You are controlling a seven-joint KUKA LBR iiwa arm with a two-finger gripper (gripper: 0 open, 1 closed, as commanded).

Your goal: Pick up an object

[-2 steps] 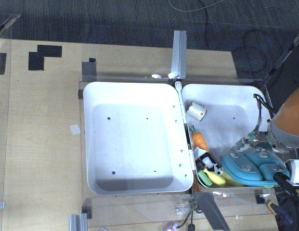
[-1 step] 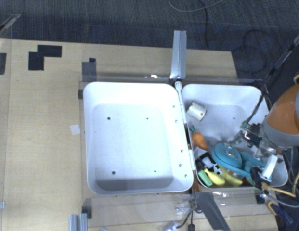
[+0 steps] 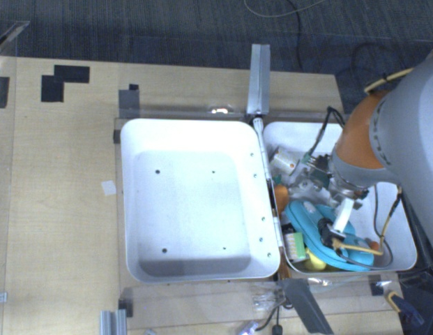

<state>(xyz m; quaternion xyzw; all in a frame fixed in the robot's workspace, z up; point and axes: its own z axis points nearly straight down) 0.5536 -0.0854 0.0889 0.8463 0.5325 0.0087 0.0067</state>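
The right bin [image 3: 404, 253] holds a pile of small objects. A big blue curved piece [image 3: 310, 230] lies in its middle, with a yellow object [image 3: 315, 260] and a green-and-white item [image 3: 294, 244] at the front. A white tube [image 3: 342, 218] and a tan stick [image 3: 357, 248] rest on the blue piece. An orange bit [image 3: 281, 192] sits by the left wall and a pale object [image 3: 282, 161] lies near the back. My gripper [image 3: 312, 179] is low inside this bin, over the pile just behind the blue piece. The arm's wrist hides the bin's back right part.
The left bin [image 3: 132, 208] is a wide white tray next to the right one. A metal post [image 3: 259, 82] rises behind the divider between the bins. Black marks [image 3: 63, 81] lie on the bench at the far left. A cable [image 3: 383, 218] hangs from the wrist.
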